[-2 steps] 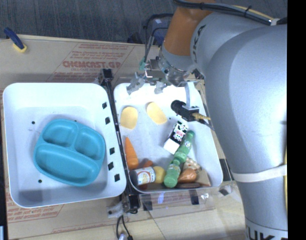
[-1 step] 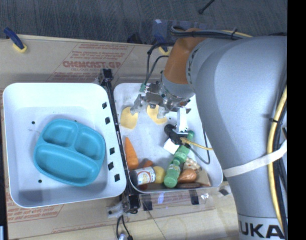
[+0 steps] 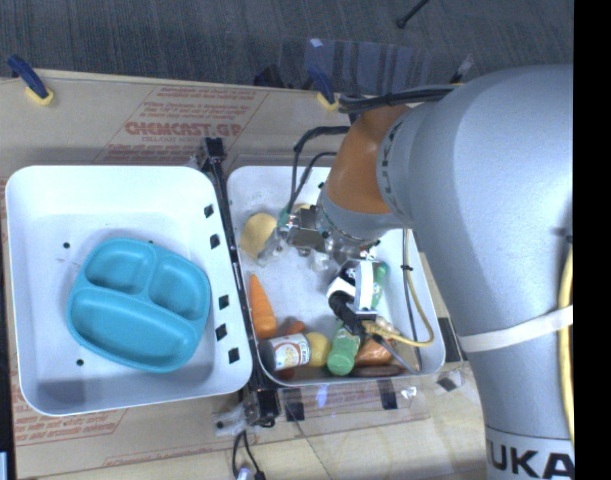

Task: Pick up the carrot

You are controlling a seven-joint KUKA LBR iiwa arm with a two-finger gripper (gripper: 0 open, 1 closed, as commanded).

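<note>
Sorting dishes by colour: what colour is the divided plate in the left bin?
Light blue. The divided plate shows plainly in the camera view, in the left bin.

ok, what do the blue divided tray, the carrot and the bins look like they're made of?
Blue divided tray: likely moulded plastic, satin; uniform colour, rounded compartments. Carrot: probably plastic toy food; smooth, even orange, slight sheen, though real can't be ruled out. Bins: thin white plastic, semi-gloss, with rounded corners and soft reflections.
</note>
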